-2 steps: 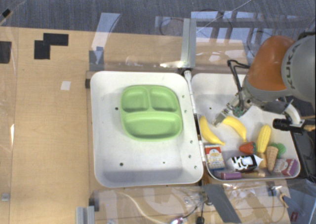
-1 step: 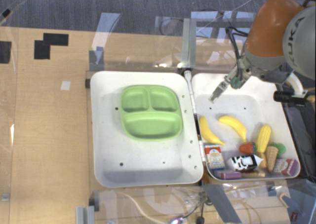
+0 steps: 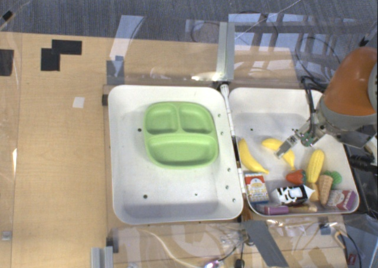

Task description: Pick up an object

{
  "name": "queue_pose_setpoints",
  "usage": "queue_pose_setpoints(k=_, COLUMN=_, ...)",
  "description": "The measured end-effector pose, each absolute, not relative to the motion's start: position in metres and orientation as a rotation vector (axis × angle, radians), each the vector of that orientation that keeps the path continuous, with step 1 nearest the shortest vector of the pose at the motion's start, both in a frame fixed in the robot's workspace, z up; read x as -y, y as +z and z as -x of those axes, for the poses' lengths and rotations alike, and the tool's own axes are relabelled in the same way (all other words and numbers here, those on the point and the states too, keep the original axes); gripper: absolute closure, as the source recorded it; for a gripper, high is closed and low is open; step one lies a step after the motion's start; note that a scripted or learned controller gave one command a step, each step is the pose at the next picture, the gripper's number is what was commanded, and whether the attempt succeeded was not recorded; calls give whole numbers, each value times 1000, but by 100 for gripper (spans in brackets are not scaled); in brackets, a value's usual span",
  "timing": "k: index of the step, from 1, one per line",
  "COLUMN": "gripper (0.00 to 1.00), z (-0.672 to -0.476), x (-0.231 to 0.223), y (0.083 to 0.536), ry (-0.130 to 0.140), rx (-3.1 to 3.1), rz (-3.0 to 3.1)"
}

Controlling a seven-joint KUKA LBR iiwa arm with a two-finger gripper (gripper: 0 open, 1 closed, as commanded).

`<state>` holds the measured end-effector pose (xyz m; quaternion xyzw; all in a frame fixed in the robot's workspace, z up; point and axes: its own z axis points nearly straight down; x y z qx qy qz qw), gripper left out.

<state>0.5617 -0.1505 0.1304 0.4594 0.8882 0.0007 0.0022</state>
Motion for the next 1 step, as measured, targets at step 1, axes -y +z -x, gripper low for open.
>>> queue_pose_setpoints(k=1, gripper=0, z=-552, x=149, y=92, ry=8, rx=-2748, rz=-1490)
